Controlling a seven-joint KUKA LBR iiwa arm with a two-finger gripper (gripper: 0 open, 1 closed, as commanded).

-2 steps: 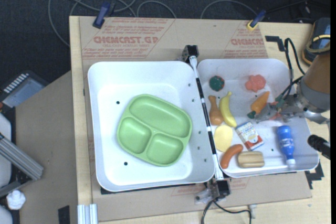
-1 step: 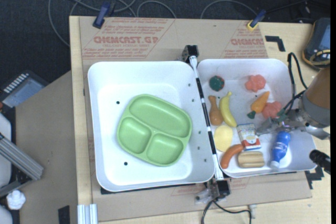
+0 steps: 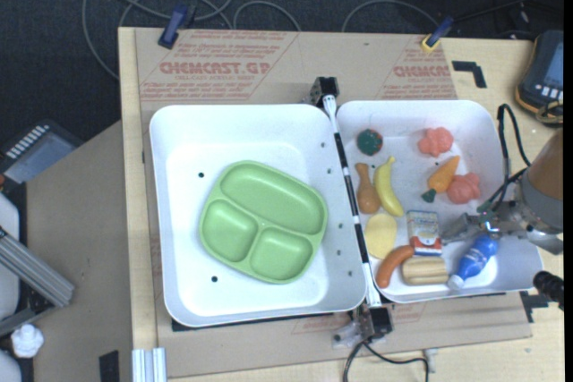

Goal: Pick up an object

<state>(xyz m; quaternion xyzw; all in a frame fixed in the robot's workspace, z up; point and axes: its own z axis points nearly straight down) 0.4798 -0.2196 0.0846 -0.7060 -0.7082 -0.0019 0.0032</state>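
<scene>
Barely visible: fingers (image 3: 473, 224) over blue bottle (image 3: 474, 258) in rt bin (image 3: 407, 114), arm cut off, grip state unclear.

Arm (image 3: 548, 192) cut off at right edge. Pincer (image 3: 466, 226) blurred over right bin (image 3: 488, 116), finger state unreadable. Small carton (image 3: 423, 226) label too small to read. Handheld device (image 3: 544, 76) cropped at right edge.

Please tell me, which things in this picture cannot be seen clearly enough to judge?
- End effector: in the camera view its metal parts blur into the right bin's clutter; fingers' state unclear.
- Arm: cut off by the right edge.
- Small carton: print too small to read.
- Blue bottle: touching the end effector or merely beneath it, cannot tell.
</scene>
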